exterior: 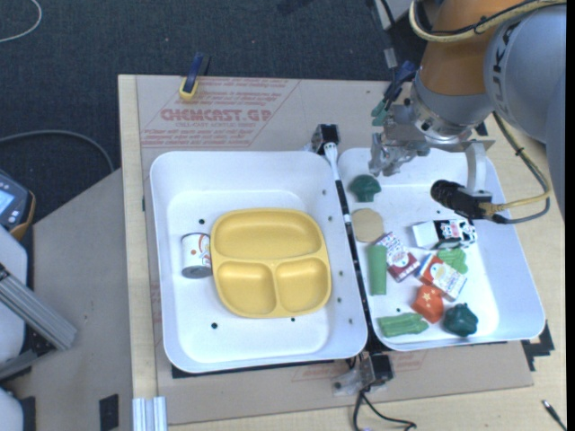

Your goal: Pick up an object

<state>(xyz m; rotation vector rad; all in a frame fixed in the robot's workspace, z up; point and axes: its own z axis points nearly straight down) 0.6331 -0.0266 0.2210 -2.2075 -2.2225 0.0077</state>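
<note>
- Bench (225, 110): brown board with red print, carries two white bins side by side.
- Arm (490, 43): grey, orange band above wrist, reaches in from the right, over far end of right bin.
- Left bin (171, 241): holds tray and can.
- Right bin (512, 277): holds cluster of small items.
- Yellow tray (268, 261): three compartments, mid left bin.
- Gripper (388, 160): hanging over far-left corner of right bin, just above dark green lump; nothing seen between tips; open or closed, cannot tell.
- Green stick (375, 268): upright along left side of right bin.
- Small can (194, 255): on its side, touching tray's left edge.
- Green flat piece (402, 325): near front edge of right bin.
- Tan disc (367, 224): just below dark green lump.
- Red-white packet (395, 256): beside green stick.
- Orange piece (429, 303): near packets.
- Dark green lump (364, 187): far-left of right bin, under gripper.
- Teal lump (461, 320): front right.
</note>
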